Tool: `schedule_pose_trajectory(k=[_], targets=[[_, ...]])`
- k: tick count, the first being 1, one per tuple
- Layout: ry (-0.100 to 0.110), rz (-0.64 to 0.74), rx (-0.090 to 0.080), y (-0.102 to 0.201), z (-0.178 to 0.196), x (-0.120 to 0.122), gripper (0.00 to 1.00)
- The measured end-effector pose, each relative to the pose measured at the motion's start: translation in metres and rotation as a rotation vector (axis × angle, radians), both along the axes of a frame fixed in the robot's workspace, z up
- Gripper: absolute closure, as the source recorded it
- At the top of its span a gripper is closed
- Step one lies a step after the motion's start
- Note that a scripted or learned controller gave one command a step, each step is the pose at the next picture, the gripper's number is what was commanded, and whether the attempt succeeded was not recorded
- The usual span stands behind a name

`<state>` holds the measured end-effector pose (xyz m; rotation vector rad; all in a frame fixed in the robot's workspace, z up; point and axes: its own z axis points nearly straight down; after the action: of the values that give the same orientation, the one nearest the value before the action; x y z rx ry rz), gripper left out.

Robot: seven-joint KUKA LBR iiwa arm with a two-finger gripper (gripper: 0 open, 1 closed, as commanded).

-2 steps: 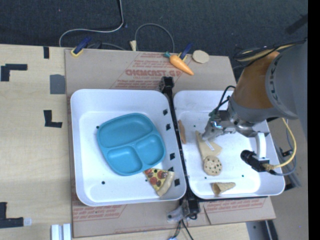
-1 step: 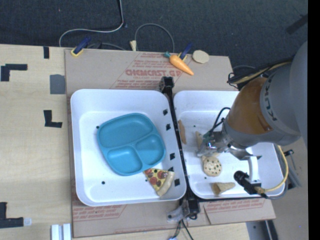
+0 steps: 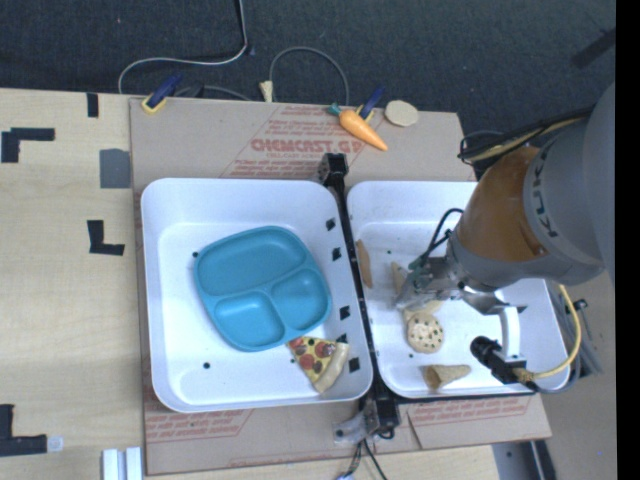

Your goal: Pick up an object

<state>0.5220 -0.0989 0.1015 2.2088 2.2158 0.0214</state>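
The bench (image 3: 60,298) has a pale wood surface with black markings, and a brown cardboard sheet (image 3: 290,148) with red lettering lies on it beneath both bins.

The arm (image 3: 545,203) enters from the right edge of the view. Its grey body and orange band extend over the right bin (image 3: 400,203), covering much of that bin's right half.

The left bin (image 3: 170,218) holds a blue divided plate (image 3: 262,286) near its centre. The plate has three compartments and lies flat on the bin floor.

The gripper (image 3: 418,286) is positioned low in the middle of the right bin, just above the cookie. The view does not resolve its fingers, so it cannot be told how far it is open or whether it has hold of anything.

A pizza slice (image 3: 320,360) lies in the near right corner of the left bin, just beside the plate's corner.

A chocolate-chip cookie (image 3: 425,333) lies on the floor of the right bin, toward the near edge. A tan wedge-shaped piece (image 3: 445,374) lies at the near edge of the same bin, close to the cookie but apart from it.

A toy carrot (image 3: 362,130) rests on the cardboard sheet beyond the far edge of the bins. A small round tan disc (image 3: 402,114) lies just beside it, toward the sheet's far right corner.
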Motion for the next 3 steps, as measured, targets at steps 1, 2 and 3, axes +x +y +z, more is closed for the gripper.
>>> schedule_pose_trajectory(k=[1, 2, 3], targets=[[-0.003, 0.0, -0.001, 0.0, 0.0, 0.001, 0.0], [0.001, -0.004, -0.008, -0.055, 0.174, 0.027, 0.0], [0.028, -0.003, 0.001, -0.048, 0.069, 0.002, 0.0]])
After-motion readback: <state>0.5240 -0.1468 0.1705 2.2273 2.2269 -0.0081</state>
